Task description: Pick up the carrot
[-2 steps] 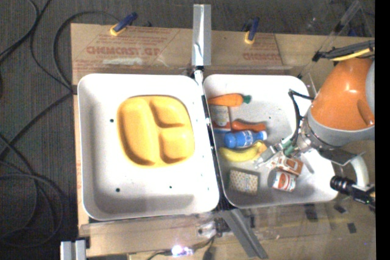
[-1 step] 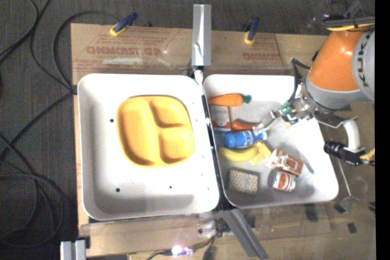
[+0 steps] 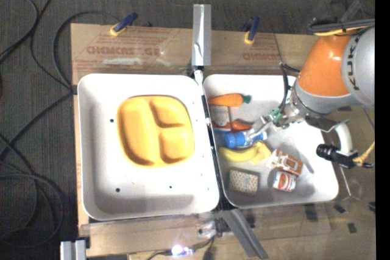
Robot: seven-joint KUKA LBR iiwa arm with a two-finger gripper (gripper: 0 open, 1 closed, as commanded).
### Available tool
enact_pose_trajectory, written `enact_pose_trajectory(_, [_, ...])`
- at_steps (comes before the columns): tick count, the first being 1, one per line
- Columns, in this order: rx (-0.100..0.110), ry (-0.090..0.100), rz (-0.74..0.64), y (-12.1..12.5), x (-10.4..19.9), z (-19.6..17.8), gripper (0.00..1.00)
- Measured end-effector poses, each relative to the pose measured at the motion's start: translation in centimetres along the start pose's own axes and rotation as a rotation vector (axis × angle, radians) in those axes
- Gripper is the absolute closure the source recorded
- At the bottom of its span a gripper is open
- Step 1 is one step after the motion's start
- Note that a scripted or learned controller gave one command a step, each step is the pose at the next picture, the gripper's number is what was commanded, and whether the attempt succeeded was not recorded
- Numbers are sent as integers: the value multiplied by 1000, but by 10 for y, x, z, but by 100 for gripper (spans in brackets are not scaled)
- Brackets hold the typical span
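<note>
While the gripper (image 3: 263, 126) hangs low in the right bin (image 3: 317, 192), whether its fingers are apart or together cannot be told; the carrot (image 3: 228, 99) lies up-left of it, near but apart.

I work in a robotics lab, not a home. My grey arm with its orange band (image 3: 326, 73) reaches over a brown cardboard-covered bench (image 3: 134, 49) at mid-frame, its sheet held by blue and yellow spring clamps (image 3: 123, 24) along the top edge. Two shallow white plastic bins (image 3: 91, 149) sit side by side, and loose black cables (image 3: 24, 149) trail across grey carpet at left.
</note>
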State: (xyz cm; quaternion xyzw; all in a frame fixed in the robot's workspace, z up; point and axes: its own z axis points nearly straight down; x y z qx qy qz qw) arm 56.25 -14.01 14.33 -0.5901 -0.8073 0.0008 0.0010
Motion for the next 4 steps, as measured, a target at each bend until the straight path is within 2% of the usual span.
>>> enact_pose_trajectory(1, [-6,-3,-13,88,8,35,0])
enact_pose_trajectory(2, [-11,-7,11,113,-7,46,0])
enact_pose_trajectory(3, [-6,1,5,115,-3,35,100])
enact_pose_trajectory(4, [-2,-4,38,98,-43,-56,100])
